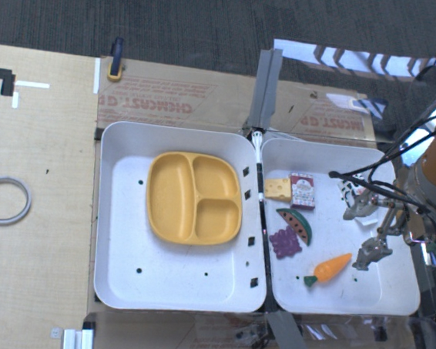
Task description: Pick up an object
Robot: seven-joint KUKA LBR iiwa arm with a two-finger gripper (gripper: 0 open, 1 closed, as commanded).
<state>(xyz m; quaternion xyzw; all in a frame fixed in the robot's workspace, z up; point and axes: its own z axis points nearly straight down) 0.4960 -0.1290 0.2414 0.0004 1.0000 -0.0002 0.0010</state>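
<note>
Two white bins sit side by side: the gripper, finger state unclear, hangs over the right bin just beside a toy carrot; a yellow divided plate fills the left.

Yellow plate, orange carrot, purple grapes, white bins.

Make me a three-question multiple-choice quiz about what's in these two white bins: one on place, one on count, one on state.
1. Where is the yellow plate?
A. left bin
B. right bin
C. on the floor

2. How many sections has the plate?
A. two
B. three
C. five

3. How does the toy carrot lie?
A. inside the plate
B. loose on the right bin's floor
C. on top of the grapes

Answers: 1 A, the plate sits in the left bin. 2 B, its ridges mark three sections. 3 B, the carrot lies by itself near the hand.
</note>
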